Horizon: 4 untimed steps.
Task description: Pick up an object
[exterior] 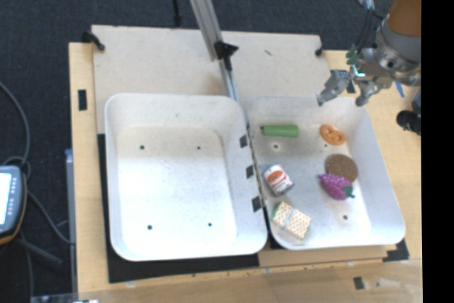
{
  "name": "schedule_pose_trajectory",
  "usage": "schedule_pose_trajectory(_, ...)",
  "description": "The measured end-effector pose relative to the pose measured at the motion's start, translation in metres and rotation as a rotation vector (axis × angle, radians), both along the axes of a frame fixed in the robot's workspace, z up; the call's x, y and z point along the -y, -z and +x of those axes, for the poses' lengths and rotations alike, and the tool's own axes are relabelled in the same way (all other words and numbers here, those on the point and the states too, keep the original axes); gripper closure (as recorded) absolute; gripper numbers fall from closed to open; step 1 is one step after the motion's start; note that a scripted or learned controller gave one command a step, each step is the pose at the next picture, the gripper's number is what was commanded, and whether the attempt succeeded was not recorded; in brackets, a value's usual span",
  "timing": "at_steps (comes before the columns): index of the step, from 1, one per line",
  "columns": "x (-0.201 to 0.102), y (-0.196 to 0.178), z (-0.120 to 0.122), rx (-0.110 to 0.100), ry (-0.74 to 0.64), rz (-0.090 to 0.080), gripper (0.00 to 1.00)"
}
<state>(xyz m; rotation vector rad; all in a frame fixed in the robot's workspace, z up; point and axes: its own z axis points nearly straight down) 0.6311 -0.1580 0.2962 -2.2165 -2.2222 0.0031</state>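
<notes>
Although hanging above the far rim of the right bin, grips nothing yet.

Largest first:
- Bench (142, 60): pale board, carries both bins side by side.
- Left bin (113, 152): white and shallow, no goods inside.
- Right bin (379, 174): same make, holds all six candidates.
- Post (202, 3): slants up from between the bins, well clear of the work.
- Arm (406, 7): enters from the right, orange band above the wrist.
- Gripper (346, 96): jaws apart, pointing down and left, just above the bin's far right corner.

Goods, in falling size:
- Box (291, 220): near rim, beside the divider. Looks light and stiff, with flat sides that suit a pinch.
- Brown disc (341, 167): lies flat towards the right wall. Probably hard to get under.
- Grapes (335, 186): purple, touching the disc's near edge. Lumpy, likely soft plastic.
- Green stick (279, 130): lies crosswise at the far left. Round and probably slippery; best pinched across its middle.
- Can (278, 179): on its side near the divider. Apt to roll.
- Orange piece (331, 134): nearest the gripper, apart from the rest. Seems small and light. Best taken across its width from straight above, and low enough to slip out if the jaws close too high.
</notes>
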Motion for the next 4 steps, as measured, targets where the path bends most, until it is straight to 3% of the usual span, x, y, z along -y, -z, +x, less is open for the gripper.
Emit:
schedule_pose_trajectory(1, 0.0, -0.003, 0.001, 0.005, -0.001, -0.002, 0.0)
schedule_pose_trajectory(4, 0.004, 0.153, 0.011, 0.0, 0.004, -0.004, 0.0)
